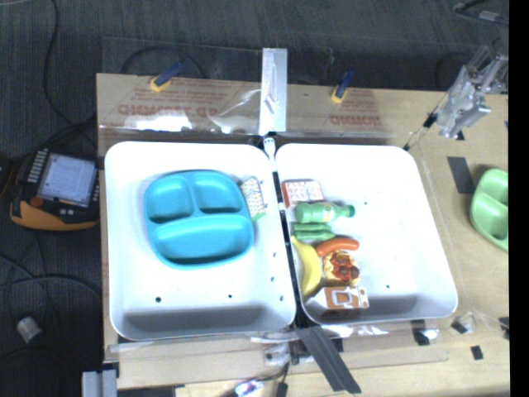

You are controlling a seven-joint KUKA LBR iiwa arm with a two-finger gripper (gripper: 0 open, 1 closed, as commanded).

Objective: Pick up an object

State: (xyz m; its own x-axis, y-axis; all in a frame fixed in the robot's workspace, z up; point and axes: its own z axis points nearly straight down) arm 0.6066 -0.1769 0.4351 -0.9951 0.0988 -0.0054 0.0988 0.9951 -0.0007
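Note:
My gripper point(464, 106) hangs outside the bins at the back right, above the bench and well away from the objects. The right bin point(413, 222) holds a cluster along its left side: a red and white box point(302, 191), a green bottle point(322, 213) lying down, a green vegetable point(312, 231), an orange-red sausage-like piece point(337, 245), a yellow banana point(307, 270), a red toy food point(343, 265) and an orange and white carton point(345, 298). In the left bin point(132, 296) lies a blue divided plate point(198, 217) with a small patterned packet point(252, 195) at its right edge.
A light green object point(493, 205) sits on the bench to the right of the bins. Two clamps point(165, 77) point(340, 89) hold the back board. A handheld device point(62, 184) lies on the floor at the left. A metal post point(274, 89) stands behind the bins' divide.

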